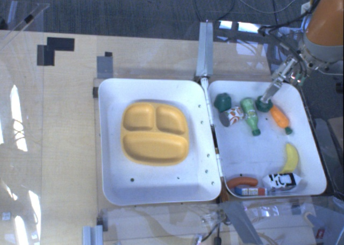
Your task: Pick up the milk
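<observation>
The milk [282,180], a small black-and-white carton, lay near the front wall of the right bin [317,147], at about 5 o'clock of that bin. A banana [291,158] lay just beside it at 12 o'clock, and a sausage [242,181] lay near it at 9 o'clock, above a small red and blue pack [250,191].

The gripper [267,96] was at the far side of the same bin, at about 1 o'clock, well apart from the milk. Its tip was low over a dark green object [263,105], between a green bottle [250,115] and a carrot [279,116]. Whether the jaws were spread or pressed together could not be told from this view, and nothing was seen between them.

The step in hand seemed to be the approach, and the task looked not yet begun in earnest. To do it well, the arm should probably rise first, so it does not push the bottle or the carrot. Then it should travel toward 6 o'clock and stop above the carton. The jaws should come down across the narrow side of the carton, turned so that they miss the banana and the bin wall. The carton seemed to lie flat, so a low and centred grasp looked safer.
</observation>
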You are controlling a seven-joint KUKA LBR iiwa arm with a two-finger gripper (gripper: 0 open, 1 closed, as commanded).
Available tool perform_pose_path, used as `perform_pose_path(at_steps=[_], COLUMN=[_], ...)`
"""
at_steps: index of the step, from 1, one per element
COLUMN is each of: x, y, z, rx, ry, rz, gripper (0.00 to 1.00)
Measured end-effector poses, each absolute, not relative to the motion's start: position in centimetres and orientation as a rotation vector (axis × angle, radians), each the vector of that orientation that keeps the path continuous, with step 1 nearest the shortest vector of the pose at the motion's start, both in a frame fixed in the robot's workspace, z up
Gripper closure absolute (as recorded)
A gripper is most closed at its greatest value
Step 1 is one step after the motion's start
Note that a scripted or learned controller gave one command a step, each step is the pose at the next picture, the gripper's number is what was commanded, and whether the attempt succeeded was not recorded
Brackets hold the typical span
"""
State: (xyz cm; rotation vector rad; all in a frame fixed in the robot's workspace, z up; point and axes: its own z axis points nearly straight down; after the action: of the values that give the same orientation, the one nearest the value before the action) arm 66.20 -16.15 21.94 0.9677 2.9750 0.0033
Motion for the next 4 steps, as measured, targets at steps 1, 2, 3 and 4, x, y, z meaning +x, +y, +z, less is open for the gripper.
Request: perform_pose_path(at_steps=[1,2,3,4], x=[62.3,65.1,63.0,58.4], y=[-11.9,-11.6,-8.7,-9.1], z=[11.0,24.9,15.1,11.5], rx=[0.802,0.703,0.744,0.849], ry=[3.025,3.049,3.045,2.971], rz=[0.005,0.004,0.004,0.008], gripper=[0.0,0.0,0.0,0.0])
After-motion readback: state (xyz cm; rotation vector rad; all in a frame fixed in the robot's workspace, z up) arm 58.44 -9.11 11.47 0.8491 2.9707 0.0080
